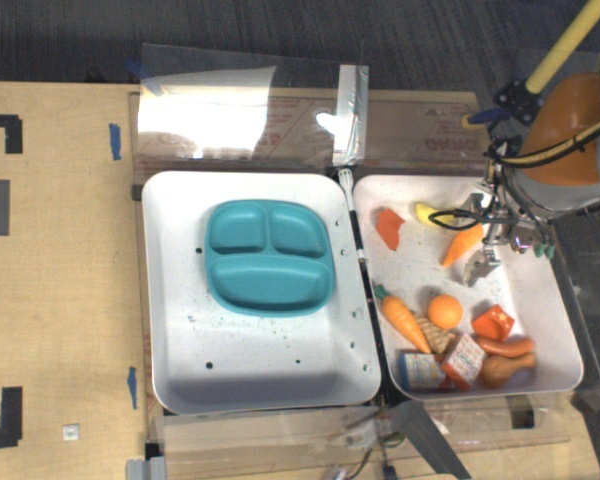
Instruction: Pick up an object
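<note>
While the grey arm with the orange band (570, 128) reaches in from the right, its metal two-finger hand (483, 256) hangs over the upper part of the right shallow white bin (565, 308). A small orange cone-shaped piece (460, 245) lies just beside the hand, on its left, and seems to touch it, but I cannot tell if the piece is between the fingers or if the hand is wide or narrow. A yellow banana-like toy (427, 212) lies left of this piece, and a red-orange wedge (388, 227) lies further left, near the bin wall. Lower in the same bin are a long orange toy carrot (404, 322), a round orange ball (445, 311), a red block (493, 322), a brown sausage-shaped toy (505, 347) and a small printed can (420, 370), all close together and apart from the hand. The left shallow white bin (180, 348) holds a teal plastic plate with three compartments (270, 255). Both bins stand on the wooden desk (50, 268).
</note>
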